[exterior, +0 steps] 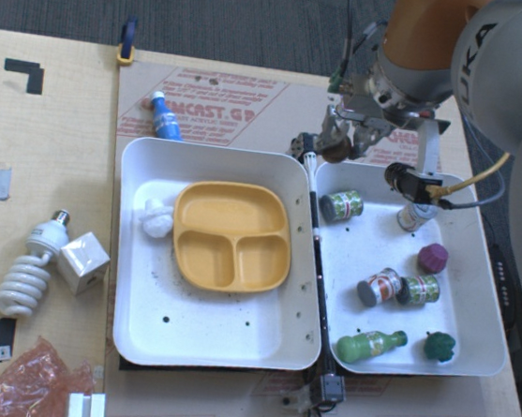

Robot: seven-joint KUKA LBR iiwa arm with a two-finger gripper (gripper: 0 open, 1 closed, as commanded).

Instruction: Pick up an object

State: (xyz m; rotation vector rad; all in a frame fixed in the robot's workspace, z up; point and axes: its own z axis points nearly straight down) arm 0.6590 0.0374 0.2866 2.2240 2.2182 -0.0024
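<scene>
Grey arm (507, 54) is cut off at the top right; its gripper (337, 146) hangs above the right bin's (469, 361) back left corner, grip state unreadable. Below lie a green bottle (369, 344), two cans (400, 289), another can (342, 205).

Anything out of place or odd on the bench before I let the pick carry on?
Yes: a spiral light bulb and a small white cube lie outside the bins, left of the left bin, and a blue bottle lies behind it.
</scene>
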